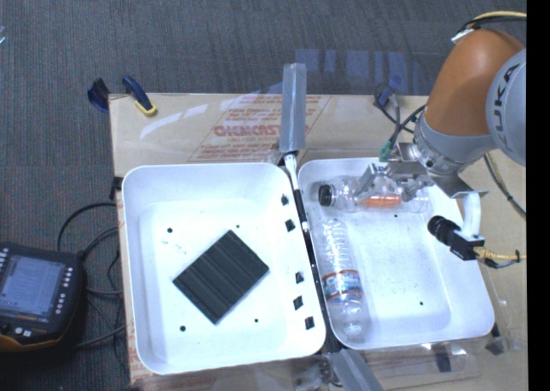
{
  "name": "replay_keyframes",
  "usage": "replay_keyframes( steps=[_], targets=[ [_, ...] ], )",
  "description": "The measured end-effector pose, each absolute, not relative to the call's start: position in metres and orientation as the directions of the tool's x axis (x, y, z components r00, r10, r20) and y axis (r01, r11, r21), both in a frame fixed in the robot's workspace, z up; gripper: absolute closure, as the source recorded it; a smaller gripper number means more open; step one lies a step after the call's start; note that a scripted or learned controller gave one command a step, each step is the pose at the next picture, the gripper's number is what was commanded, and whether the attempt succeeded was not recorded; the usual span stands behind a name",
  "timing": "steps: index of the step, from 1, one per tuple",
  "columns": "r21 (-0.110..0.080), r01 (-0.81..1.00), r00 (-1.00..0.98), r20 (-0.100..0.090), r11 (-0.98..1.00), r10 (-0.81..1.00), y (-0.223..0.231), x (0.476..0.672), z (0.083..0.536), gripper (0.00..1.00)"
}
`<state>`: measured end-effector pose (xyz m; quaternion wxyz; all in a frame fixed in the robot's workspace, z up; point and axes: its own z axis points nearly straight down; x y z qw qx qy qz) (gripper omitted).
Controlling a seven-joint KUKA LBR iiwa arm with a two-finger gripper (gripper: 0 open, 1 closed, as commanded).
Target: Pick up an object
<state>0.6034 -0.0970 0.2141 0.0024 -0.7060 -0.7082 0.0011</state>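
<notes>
A wooden bench on dark grey carpet carried two shallow white bins, the left bin and the right bin. The gripper hung low over the far end of the right bin, above a small clear plastic bottle with a black cap and something orange lying just beneath it. Whether it was spread or closed I could not tell; the wrist body covered it. Toward the viewer from the gripper lay a larger clear plastic bottle with a red label. A dark ribbed rectangular pad sat well apart in the left bin. The round, slick bottle would likely roll or squirt aside if pinched off-centre. The orange item's shape stayed unclear.
</notes>
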Motion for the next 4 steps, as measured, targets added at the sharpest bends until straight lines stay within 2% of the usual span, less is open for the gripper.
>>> replay_keyframes(
  steps=[1, 2, 3, 4],
  targets=[
    [0.041, 0.999, 0.014, -0.007, -0.013, 1.0, -0.104, 0.649, 0.132, 0.0],
    [0.058, 0.997, -0.053, -0.015, 0.054, 0.998, -0.099, 0.656, 0.13, 0.0],
    [0.06, 0.972, -0.227, -0.018, 0.227, 0.974, -0.085, 0.662, 0.118, 0.0],
    [0.004, 0.933, -0.361, 0.0, 0.361, 0.933, -0.088, 0.635, 0.089, 0.0]
  ],
)
